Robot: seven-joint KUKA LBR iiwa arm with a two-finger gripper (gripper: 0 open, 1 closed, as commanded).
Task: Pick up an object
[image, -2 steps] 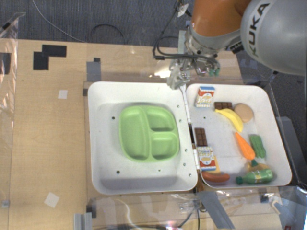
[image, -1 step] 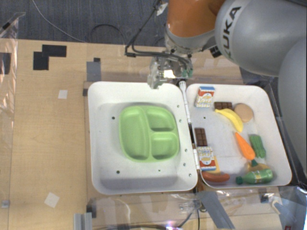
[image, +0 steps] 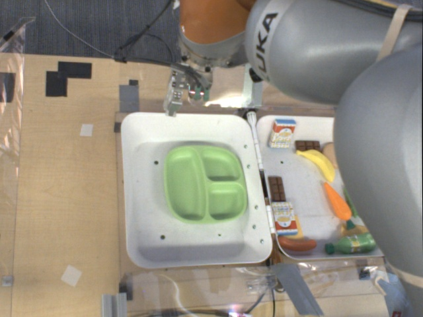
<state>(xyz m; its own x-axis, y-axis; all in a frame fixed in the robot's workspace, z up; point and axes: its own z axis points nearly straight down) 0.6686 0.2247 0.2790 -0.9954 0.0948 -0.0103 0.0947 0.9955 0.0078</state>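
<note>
A green divided plate (image: 203, 183) lies in the left white bin (image: 142, 243).

Readable text: "UKA" in dark capital letters on the grey arm (image: 291, 38), running down its casing at a slant near the orange band; the first letter of the brand is cut off by the curve of the housing. Two small cartons in the right bin (image: 310, 243), upper carton (image: 282, 133) and lower carton (image: 285, 218), carry red and blue printed labels, but print is too small and blurred to read. No other legible numbers or signs on the counter (image: 59, 197).
</note>
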